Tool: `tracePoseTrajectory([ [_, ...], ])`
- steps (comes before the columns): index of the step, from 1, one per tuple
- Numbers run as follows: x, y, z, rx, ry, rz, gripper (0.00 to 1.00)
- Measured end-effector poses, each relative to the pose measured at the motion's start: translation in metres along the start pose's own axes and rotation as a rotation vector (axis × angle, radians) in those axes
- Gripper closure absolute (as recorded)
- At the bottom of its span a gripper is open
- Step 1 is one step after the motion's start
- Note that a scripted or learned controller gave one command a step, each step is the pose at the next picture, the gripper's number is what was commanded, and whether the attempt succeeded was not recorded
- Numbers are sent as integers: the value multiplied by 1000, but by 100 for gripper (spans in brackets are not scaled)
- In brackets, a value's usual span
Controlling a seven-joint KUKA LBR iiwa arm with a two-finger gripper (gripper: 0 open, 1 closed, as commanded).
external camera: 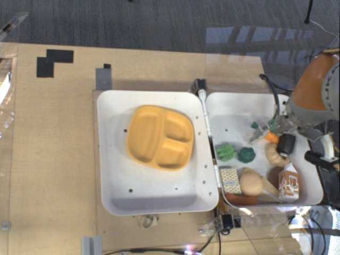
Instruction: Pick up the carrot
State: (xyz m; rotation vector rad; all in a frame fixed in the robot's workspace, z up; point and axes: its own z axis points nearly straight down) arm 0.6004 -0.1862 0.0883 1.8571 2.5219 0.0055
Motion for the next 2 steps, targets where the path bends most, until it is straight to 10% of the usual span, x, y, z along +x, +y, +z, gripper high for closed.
tracePoseTrajectory([
  [1, 0, 5, -14, -9, -6, -11, 100],
  [2, 48, 26, -99, -9, -1, -2, 100],
])
